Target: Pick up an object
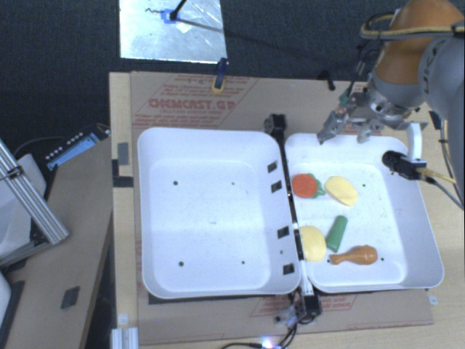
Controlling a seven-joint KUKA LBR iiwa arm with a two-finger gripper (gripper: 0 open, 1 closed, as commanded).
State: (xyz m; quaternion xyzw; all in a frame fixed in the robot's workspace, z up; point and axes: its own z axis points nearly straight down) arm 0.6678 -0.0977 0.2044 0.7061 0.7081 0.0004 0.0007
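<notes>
Hovering end effector (347,128) over right bin (418,217) far rim | fingers apart, clamped on nothing | 5 objects on bin floor, tomato (306,186) nearest | pick not started, descent and grasp left

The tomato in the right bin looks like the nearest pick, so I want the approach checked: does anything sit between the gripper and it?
Nothing visible does. The gripper hangs over the right bin's far rim, and the tomato lies nearer the camera on bare bin floor. The yellow lemon-like piece sits beside it, apart, off that line.
</notes>
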